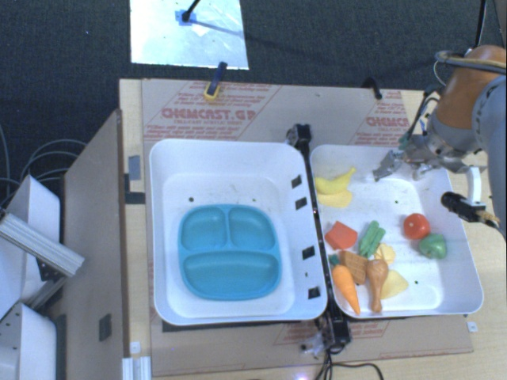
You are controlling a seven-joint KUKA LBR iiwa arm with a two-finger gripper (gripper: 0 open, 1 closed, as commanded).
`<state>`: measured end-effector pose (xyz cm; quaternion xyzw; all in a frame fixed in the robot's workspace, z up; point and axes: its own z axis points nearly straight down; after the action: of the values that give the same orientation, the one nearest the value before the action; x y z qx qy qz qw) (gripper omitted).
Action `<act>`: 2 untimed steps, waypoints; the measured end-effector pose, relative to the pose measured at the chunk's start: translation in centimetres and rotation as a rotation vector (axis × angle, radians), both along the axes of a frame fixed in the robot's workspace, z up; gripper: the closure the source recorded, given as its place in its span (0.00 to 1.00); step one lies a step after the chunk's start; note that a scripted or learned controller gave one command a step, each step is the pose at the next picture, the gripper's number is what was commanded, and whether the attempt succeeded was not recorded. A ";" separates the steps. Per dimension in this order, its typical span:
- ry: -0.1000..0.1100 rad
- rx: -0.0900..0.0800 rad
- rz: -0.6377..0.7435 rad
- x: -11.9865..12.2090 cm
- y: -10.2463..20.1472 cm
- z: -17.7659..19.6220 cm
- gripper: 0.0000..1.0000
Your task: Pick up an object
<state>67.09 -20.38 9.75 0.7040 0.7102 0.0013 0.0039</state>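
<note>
Gripper (394, 165) hangs over the far right part of the right bin (459, 291), with nothing between its fingers; I cannot tell from this angle whether they are apart or together. Left of it, against the bin's far left side, lie a banana (337, 181) and a pale yellow piece (334, 200) touching it. Nearer, a tomato (416, 226) sits just beside a green pepper (432, 247) at the right. Toward the near left lies a cluster: a red wedge (341, 234), a green pod (371, 238), a carrot (345, 286) and a drumstick (376, 279), packed close together. Across the divider, the left bin (174, 165) holds a blue divided plate (230, 251).
</note>
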 end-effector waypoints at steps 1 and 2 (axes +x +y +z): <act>-0.005 -0.002 0.002 0.1 -0.1 1.2 1.00; -0.004 0.004 0.002 0.0 8.0 10.6 1.00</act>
<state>67.14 -12.36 20.39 0.7032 0.7110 0.0041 0.0037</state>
